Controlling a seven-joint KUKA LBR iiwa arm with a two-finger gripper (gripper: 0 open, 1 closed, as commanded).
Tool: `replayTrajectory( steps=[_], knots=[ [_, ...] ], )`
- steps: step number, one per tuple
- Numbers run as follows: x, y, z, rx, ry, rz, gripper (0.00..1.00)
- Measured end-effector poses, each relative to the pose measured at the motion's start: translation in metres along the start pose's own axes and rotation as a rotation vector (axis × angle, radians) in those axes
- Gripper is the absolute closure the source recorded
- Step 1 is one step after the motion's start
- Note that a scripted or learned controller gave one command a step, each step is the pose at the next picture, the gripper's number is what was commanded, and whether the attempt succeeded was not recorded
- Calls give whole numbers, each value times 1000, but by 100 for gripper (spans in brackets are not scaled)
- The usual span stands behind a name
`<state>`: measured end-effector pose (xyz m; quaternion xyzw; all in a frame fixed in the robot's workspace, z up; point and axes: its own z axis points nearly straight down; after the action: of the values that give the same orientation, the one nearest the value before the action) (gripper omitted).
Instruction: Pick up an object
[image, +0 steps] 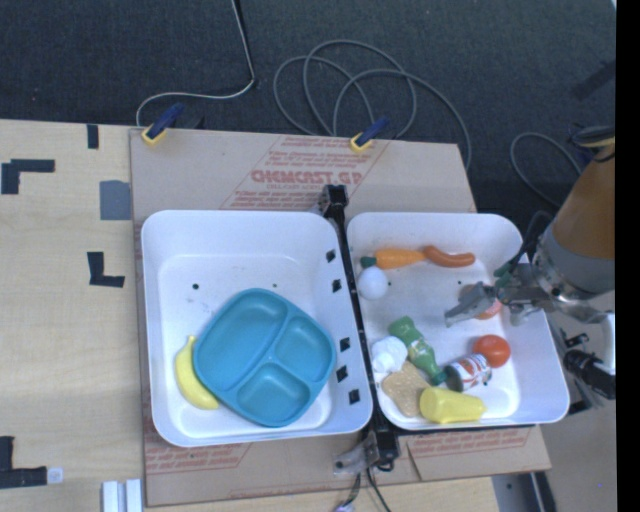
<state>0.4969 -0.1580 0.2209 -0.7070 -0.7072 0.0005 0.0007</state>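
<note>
Two white bins (160, 240) sit on a cardboard sheet (300, 170) over a wooden bench (60, 330); dark carpet (100, 50) lies beyond. The gripper (470, 303) hovers over the right bin, fingers apart, clasping nothing.

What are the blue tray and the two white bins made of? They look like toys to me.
Blue tray: probably moulded plastic, matte, with smooth rounded dividers. White bins: likely thin plastic too, slightly glossy, with soft rolled rims. Neither can be confirmed by sight alone.

Grey arm (583, 262), orange band, dark cables.
</note>
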Motion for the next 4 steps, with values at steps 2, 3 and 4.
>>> replayTrajectory(
  steps=[2, 3, 4],
  knots=[
    [-36, -11, 135, -7, -5, 2, 0],
    [-37, -8, 124, -10, -8, 2, 100],
    [-36, -12, 50, -5, -2, -1, 100]
  ],
)
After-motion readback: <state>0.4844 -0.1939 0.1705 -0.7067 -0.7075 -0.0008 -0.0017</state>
